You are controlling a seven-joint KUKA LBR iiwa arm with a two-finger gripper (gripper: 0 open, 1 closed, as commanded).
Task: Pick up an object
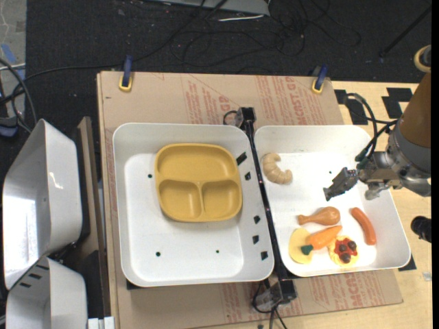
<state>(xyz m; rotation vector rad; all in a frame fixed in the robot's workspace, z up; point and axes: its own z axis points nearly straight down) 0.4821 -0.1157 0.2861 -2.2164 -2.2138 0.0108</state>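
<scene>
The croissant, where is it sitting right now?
The croissant lies in the right bin, near its upper left corner, beside the divider, with the chicken drumstick below it.

One fixed camera, high above the bench (206, 98), looks down at a slant. Both white bins (130, 204) sit mid-frame, side by side. Dark floor with cables fills the far edge. Arm (415, 125) enters from right.
</scene>
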